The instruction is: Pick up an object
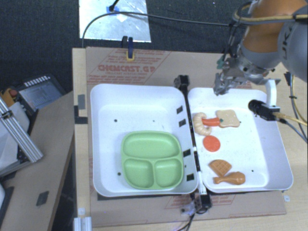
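My gripper (222, 87) hangs above the right bin's (274, 148) far edge; finger state undeterminable, nothing visibly held.

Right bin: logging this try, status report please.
Gripper above the right bin's far edge, nothing between fingers. Toy food untouched: bread slice, red disc, drumstick. Nothing in the way.

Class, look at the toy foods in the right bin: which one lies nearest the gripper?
The toast slice, pale tan and squarish, at the far end of the group. The waffle and drumstick lie farthest from the gripper.
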{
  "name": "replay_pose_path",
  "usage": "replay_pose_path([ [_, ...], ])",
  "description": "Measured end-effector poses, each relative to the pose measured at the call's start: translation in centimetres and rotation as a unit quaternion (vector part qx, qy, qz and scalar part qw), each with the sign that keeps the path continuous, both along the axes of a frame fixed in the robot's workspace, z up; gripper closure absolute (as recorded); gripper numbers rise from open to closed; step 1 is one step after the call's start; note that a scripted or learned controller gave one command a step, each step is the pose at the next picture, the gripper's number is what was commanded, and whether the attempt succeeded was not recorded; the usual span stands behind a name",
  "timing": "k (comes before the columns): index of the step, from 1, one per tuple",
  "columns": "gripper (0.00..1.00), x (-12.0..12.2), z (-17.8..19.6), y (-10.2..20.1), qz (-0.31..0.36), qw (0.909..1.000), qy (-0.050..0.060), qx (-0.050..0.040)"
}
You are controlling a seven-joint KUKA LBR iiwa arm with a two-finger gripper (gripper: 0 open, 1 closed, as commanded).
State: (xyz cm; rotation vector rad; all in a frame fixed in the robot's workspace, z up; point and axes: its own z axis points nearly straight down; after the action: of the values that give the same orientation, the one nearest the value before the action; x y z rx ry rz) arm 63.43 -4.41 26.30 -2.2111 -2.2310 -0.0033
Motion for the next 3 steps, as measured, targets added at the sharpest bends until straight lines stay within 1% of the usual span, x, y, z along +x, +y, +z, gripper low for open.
replay_pose_path([
  [1, 1.00, -1.2, -1.5, 5.3, 0.000, 1.0000, 0.001, 0.0001],
  [2, 1.00, -1.8, -1.4, 9.9, 0.000, 1.0000, 0.000, 0.0001],
  [3, 1.00, -2.7, -2.5, 14.6, 0.000, 1.0000, 0.001, 0.0003],
])
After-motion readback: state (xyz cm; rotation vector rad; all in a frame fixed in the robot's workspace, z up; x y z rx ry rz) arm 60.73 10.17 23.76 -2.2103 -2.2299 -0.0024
